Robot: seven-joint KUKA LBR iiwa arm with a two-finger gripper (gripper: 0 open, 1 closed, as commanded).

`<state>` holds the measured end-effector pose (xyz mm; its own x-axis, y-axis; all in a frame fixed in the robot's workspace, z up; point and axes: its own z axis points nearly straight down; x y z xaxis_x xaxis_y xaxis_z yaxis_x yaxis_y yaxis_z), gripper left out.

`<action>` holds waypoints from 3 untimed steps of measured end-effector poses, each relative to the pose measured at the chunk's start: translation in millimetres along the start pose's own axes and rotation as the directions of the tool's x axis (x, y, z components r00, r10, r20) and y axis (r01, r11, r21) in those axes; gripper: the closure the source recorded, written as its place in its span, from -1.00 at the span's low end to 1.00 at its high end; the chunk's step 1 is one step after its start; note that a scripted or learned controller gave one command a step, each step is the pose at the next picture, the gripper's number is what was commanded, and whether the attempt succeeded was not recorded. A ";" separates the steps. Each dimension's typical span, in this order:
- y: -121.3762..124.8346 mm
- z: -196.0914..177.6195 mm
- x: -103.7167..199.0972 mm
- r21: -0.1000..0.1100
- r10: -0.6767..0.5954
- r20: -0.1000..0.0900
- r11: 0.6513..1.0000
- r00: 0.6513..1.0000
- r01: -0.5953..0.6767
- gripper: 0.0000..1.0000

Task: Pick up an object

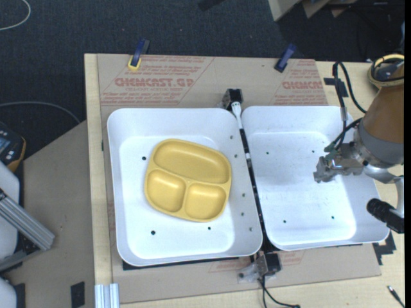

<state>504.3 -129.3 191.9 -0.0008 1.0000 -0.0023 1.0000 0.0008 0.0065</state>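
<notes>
Nothing is picked up yet, as I judge it. The left bin [122, 172] holds the yellow tray [188, 179] lying flat near its centre, with open floor all round. The gripper [325, 172] hangs over the right bin [289, 127] at about 3 o'clock; its opening I cannot tell. The whole pick remains.

Red "CHEMCAST G.P." printed on the board [192, 76]
</notes>
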 end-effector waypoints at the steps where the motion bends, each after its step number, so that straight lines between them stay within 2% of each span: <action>1: 1.5 -34.9 -0.3 0.001 0.000 0.000 1.000 1.000 0.000 1.00; 2: 48.2 -24.0 19.0 0.002 -0.002 -0.001 1.000 1.000 0.002 1.00; 3: 98.1 -38.5 38.1 0.000 -0.003 -0.001 1.000 1.000 0.003 1.00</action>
<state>602.1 -91.0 230.9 -0.0036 1.0000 -0.0017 1.0000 0.0036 0.0067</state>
